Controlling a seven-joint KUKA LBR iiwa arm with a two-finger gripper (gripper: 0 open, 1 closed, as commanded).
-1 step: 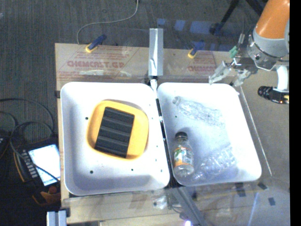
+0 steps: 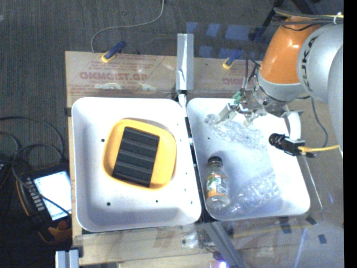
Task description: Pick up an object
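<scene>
Hovering upper right with fingers spread and nothing between them, the end effector (image 2: 241, 110) leaves the bottle (image 2: 217, 185) below-left, long axis vertical in frame.

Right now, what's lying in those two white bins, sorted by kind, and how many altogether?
Yellow and black block, left bin: 1
Clear bottle, right bin: 1
Crumpled clear plastic pieces, right bin: 2, one near the gripper at, one at
Total: 4
</scene>
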